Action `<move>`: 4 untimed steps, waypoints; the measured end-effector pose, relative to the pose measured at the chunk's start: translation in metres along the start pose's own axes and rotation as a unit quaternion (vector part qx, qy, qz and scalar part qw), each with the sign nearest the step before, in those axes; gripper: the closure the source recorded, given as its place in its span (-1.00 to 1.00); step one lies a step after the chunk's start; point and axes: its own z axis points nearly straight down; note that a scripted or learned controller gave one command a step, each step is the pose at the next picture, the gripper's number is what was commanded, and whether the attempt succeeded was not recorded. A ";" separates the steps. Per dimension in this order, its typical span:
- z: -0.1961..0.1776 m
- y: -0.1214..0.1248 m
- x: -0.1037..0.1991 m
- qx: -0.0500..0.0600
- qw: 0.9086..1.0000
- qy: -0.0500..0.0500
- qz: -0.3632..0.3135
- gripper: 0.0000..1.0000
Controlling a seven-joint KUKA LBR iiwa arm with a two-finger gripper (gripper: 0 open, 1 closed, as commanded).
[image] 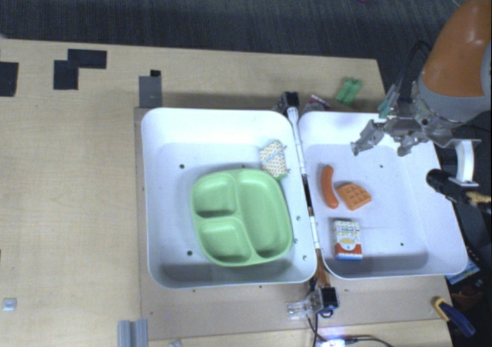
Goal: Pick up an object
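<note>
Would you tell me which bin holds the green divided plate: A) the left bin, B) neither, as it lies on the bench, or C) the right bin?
A: the green divided plate lies inside the left bin, beside a small patterned packet.

The gripper (384, 138) hangs over the right bin's (430, 257) far side. Nearer the camera and left of its fingers lie a sausage (329, 185), waffle (354, 196) and carton (347, 238). The divided plate (240, 216) sits in the left bin (165, 184), further left.
</note>
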 end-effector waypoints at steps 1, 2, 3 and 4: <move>0.140 0.009 -0.008 0.002 1.000 0.000 0.001 -1.00; 0.127 0.012 -0.008 -0.003 1.000 0.000 0.001 1.00; 0.127 0.012 -0.008 -0.002 1.000 0.000 0.001 -1.00; 0.148 -0.050 0.007 -0.004 1.000 -0.001 0.001 -1.00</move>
